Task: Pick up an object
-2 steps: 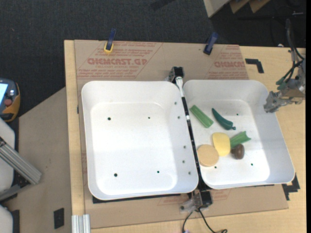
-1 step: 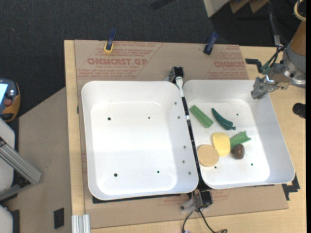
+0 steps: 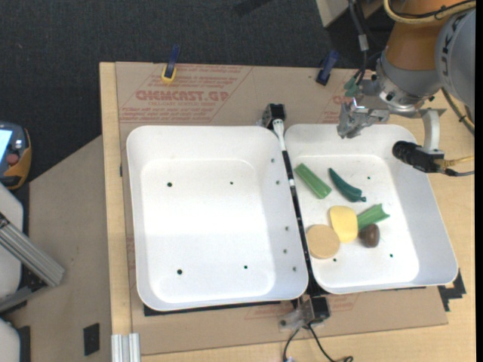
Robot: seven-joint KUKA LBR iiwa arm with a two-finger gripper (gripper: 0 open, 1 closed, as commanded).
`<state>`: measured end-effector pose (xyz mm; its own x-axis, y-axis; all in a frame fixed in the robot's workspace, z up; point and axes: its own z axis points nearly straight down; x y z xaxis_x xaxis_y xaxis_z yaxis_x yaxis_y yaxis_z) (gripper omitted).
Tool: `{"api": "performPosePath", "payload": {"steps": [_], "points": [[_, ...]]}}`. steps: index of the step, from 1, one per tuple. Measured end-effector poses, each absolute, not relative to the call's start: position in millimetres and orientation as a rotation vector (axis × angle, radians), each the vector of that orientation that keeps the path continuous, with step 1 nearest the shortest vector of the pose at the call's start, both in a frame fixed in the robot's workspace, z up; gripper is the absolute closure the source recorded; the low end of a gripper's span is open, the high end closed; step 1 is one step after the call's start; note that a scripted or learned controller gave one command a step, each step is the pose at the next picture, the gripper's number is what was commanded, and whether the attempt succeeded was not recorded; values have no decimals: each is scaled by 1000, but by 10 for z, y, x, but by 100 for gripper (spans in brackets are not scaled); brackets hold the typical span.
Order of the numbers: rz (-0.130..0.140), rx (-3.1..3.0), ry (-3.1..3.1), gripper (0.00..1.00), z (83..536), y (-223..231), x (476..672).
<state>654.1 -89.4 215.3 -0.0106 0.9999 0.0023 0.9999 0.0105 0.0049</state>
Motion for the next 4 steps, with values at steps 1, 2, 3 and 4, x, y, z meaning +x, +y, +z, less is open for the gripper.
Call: {"api": "performPosePath", "payload": {"steps": [1,2,3,4], "points": [[-5,2227,2218,100,2189,-1335,6095],[1,2219,2230,100,2498,-686,5457],[16,2207,2224,100,3637,-112,5437],[-6,2228,2222,100,3339,-248,4770]]}}
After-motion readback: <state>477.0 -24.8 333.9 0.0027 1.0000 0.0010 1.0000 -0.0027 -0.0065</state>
